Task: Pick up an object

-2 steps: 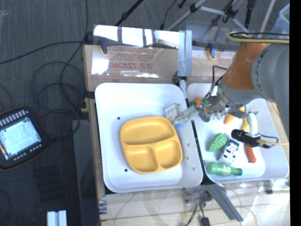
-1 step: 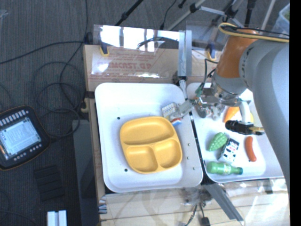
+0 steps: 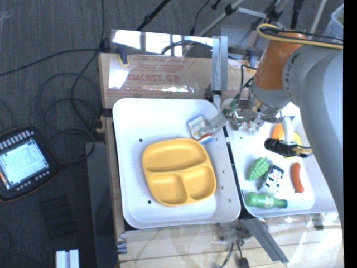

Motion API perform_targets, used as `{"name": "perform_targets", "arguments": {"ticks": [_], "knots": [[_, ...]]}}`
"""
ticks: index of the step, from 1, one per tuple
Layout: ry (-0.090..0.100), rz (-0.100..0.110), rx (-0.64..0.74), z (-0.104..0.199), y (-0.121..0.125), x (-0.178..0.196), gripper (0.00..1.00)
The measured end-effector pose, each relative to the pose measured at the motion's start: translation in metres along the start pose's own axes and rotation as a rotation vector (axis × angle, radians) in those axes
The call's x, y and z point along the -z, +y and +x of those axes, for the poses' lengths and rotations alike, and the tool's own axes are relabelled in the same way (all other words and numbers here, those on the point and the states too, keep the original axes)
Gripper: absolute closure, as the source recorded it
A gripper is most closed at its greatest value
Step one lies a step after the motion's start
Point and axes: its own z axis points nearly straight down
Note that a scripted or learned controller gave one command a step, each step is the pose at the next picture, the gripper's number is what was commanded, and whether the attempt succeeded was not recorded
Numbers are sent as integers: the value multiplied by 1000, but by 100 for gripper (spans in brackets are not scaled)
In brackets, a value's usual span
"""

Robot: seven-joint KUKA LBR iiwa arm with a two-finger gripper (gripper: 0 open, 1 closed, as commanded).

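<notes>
Camera view: two shallow white bins sit side by side on a bench, and the grey arm with its orange band reaches in from the right.
Left white bin (image 3: pixel 127 149): holds a plate and a small packet.
Right white bin (image 3: pixel 240 161): holds several small loose things.
Brown cardboard panel (image 3: pixel 162 77): stands along the far side of the left bin; its reddish print is too blurred to read.
Yellow plastic plate with three compartments (image 3: pixel 178 169): lies flat in the middle of the left bin, with nothing in it.
Gripper (image 3: pixel 215 124): low over the far right corner of the left bin; whether it is open or closed cannot be told.
Green plastic bottle (image 3: pixel 265 201): lies on its side at the near edge of the right bin.
Small blue-and-white packet (image 3: pixel 196 126): lies in the far right corner of the left bin, at the gripper's tip; whether it is gripped is unclear.
Green bumpy toy (image 3: pixel 258 168): sits left of centre in the right bin.
Orange-red sausage-shaped toy (image 3: pixel 297 178): lies on the right of the right bin.
Black-and-white patterned piece (image 3: pixel 273 178): lies between the green toy and the sausage; any print on it is illegible.
Orange rounded piece (image 3: pixel 277 131): sits at the far side of the right bin, partly hidden.
</notes>
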Motion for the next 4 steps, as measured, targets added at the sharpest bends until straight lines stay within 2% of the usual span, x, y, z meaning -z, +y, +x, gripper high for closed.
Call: {"name": "perform_targets", "arguments": {"ticks": [1,2,3,4], "knots": [[-11,-34,95,-15,3,18,100],[-56,-86,128,22,-27,91,100],[-66,-79,327,16,-48,58,100],[-57,-85,116,15,-17,112,100]]}}
